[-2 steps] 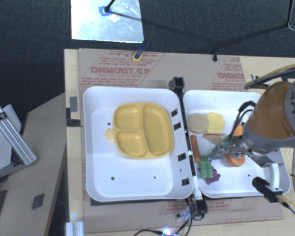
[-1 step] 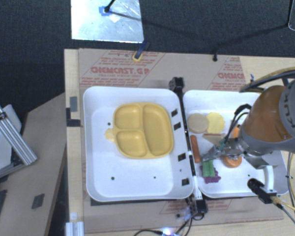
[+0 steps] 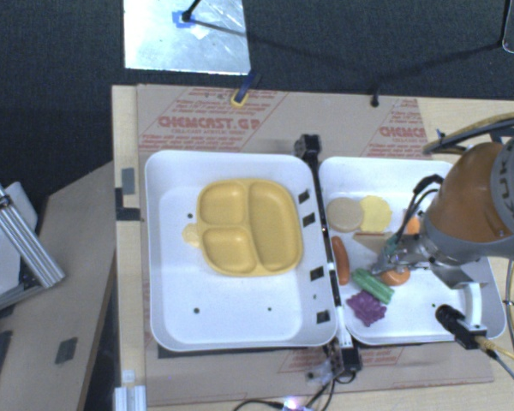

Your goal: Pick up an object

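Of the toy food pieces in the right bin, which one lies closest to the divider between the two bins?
The red-orange sausage, a long piece lying lengthwise right beside the divider. The tan disc, green piece and purple cluster all sit farther into the right bin.

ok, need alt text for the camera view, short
A grey robot arm with an orange band reaches from the right into the right bin, its gripper low over a cluster of toy foods: a red sausage, a green piece and a purple piece. The left bin holds a yellow divided tray.
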You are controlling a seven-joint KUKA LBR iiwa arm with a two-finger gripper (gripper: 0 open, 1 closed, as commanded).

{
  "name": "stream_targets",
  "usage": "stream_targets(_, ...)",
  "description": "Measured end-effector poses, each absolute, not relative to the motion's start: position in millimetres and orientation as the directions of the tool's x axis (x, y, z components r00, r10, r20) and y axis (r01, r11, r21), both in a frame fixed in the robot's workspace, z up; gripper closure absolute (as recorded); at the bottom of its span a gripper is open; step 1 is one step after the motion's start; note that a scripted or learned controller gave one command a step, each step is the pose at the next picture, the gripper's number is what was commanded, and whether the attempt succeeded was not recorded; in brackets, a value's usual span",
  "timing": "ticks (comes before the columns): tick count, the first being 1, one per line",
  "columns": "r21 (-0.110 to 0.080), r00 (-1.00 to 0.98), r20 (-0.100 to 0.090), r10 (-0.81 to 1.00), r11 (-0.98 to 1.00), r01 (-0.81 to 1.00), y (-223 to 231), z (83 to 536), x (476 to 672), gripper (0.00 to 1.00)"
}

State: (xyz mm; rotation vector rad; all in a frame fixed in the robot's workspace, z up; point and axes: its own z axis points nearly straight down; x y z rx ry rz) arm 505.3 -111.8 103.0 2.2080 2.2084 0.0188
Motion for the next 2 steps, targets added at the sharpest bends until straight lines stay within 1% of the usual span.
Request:
stream_targets(1,0.005,-0.004,-0.001,1.0,0.004,1.0,-107.7,152.1,498.4,1.0)
stream_targets(2,0.007,-0.004,-0.002,1.0,0.004,1.0,-114.0,200.9,507.2,1.0)
